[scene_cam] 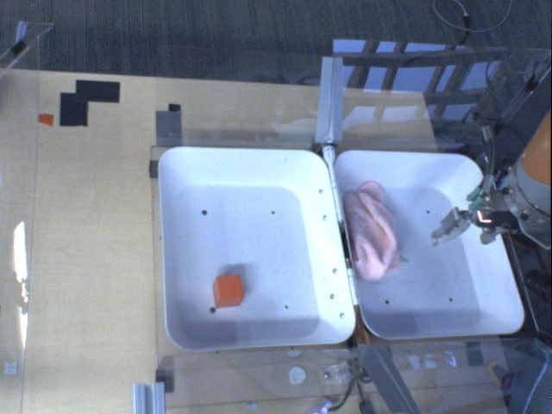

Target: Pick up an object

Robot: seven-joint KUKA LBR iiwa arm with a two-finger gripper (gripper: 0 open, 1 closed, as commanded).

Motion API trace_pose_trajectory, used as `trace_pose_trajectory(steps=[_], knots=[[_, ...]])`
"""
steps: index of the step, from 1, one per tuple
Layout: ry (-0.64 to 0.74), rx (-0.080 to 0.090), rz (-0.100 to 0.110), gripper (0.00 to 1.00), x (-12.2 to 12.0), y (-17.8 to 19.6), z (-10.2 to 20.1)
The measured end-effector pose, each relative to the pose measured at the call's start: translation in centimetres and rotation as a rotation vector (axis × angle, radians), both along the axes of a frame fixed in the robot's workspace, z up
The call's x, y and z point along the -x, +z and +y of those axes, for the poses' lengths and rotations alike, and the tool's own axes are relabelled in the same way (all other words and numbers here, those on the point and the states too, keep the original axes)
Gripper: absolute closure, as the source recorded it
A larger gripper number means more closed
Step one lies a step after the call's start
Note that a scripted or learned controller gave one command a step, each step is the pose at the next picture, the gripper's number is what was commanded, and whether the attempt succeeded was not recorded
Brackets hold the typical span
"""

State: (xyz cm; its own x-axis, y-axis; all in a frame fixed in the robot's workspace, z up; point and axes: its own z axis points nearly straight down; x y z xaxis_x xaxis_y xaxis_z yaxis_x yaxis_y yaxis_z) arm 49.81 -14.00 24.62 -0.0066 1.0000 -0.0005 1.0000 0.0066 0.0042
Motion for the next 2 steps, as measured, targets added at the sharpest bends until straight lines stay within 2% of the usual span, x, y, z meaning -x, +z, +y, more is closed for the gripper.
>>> trace_pose_trajectory(steps=[1,2], knots=[[0.224,0.0,0.001,0.0,-5.1,-11.7,5.8],[0.286,0.002,-0.018,0.0,-4.7,-15.1,4.9]])
